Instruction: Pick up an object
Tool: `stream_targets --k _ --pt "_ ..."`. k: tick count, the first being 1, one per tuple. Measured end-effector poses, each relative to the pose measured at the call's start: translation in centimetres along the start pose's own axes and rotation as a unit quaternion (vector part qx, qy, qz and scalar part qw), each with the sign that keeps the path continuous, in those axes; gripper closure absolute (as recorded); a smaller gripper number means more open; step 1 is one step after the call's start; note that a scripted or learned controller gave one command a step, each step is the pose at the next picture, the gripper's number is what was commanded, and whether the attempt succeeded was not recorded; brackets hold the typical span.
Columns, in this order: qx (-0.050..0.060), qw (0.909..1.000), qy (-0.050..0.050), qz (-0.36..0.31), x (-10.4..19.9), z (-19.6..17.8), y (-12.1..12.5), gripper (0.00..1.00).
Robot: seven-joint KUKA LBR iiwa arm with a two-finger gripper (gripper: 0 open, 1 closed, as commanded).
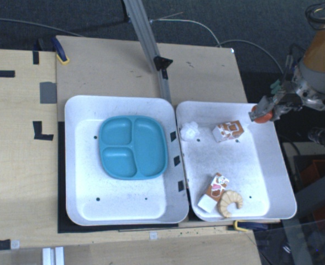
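My gripper [266, 111] hangs over the right rim of the right bin [273, 164], reaching in from the right. A small red-orange object [259, 115] sits between its dark fingertips, lifted off the bin floor. In that bin lie a crumpled white piece [190, 130], a brown-and-white box [229, 130], a red-and-white carton [214, 191] and a tan croissant [230, 200] that touches the carton.
The left bin [82, 164] holds a teal divided plate [134, 147]. A grey metal post [146, 32] slants up from between the bins' far edges. Cables run across the dark floor behind the bench.
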State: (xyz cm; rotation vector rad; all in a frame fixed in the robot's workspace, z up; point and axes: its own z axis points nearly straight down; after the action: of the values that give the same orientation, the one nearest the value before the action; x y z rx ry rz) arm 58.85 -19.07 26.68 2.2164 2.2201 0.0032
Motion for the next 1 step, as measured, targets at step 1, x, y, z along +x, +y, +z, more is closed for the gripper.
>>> stream_targets --k 1 --pt "0.003 1.0 0.001 -0.002 5.41 1.68 0.96 1.0"
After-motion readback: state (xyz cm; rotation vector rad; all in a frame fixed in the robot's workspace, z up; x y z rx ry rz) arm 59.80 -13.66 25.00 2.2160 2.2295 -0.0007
